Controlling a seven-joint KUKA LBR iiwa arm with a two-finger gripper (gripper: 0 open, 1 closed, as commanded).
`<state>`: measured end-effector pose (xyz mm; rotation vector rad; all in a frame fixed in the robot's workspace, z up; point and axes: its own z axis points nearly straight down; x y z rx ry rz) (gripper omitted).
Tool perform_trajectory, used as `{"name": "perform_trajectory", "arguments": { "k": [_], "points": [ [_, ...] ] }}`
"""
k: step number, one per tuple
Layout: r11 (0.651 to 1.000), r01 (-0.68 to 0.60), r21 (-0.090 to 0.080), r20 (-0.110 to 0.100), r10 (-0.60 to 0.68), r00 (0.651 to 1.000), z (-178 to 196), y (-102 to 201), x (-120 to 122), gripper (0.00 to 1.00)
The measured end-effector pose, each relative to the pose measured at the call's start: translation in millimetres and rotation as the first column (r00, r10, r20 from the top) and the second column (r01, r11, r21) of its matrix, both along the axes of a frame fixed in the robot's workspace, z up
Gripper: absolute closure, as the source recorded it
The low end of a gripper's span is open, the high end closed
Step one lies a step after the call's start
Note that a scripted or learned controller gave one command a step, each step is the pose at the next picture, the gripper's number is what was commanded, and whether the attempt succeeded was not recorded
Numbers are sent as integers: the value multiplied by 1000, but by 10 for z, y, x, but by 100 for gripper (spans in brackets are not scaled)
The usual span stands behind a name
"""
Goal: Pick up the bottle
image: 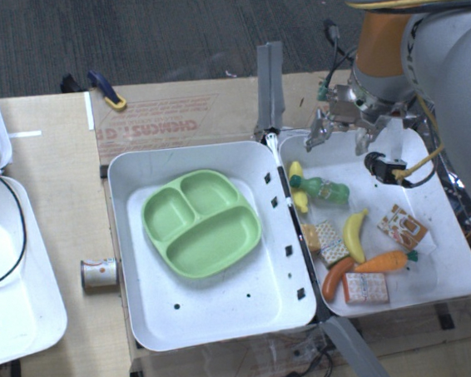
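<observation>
step: reach for bottle | bottle [320, 190]: green, lying flat at 9 o'clock in the right bin [447, 287], beside a banana [355, 235] | gripper [343, 133]: spread, empty, at 12 o'clock over it | advice: descend, straddle its narrow width.

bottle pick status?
Done: arm is over the right bin. In hand: nothing; the hand is open, above the bin's far edge. Left: the green bottle lies on its side on the bin floor, untouched; descend, grasp, lift.
</observation>
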<state>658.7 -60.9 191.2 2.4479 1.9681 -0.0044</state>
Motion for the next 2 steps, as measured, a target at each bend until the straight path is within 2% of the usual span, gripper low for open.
{"name": "perform_trajectory", "arguments": {
  "k": [1, 2],
  "points": [
    [984, -176, 1, 2, 176, 984, -821, -479, -465, 0],
    [992, -124, -1, 4, 124, 992, -974, -456, -457, 0]
  ]
}}
